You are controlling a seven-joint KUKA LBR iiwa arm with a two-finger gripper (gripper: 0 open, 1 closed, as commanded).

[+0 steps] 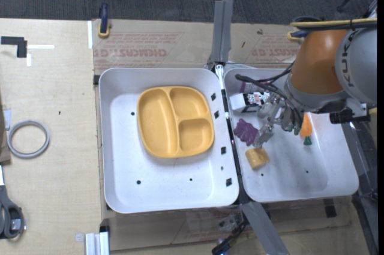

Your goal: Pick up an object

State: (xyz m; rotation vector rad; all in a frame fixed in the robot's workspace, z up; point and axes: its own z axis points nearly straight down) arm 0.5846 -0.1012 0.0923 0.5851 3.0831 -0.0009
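Gripper (262,135) low in right bin (318,185), jaws' state cannot tell, purple object (244,129) at 9 o'clock, tan block (257,158) at 6 o'clock, yellow divided plate (176,122) in left bin (120,176)

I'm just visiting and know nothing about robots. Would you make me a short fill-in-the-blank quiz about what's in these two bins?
1. The divided plate in the left bin is ____ in colour.
2. That plate has ____ compartments.
3. The purple object lies in the ____ bin.
4. The gripper hangs over the ____ bin.

Missing words: yellow; three; right; right
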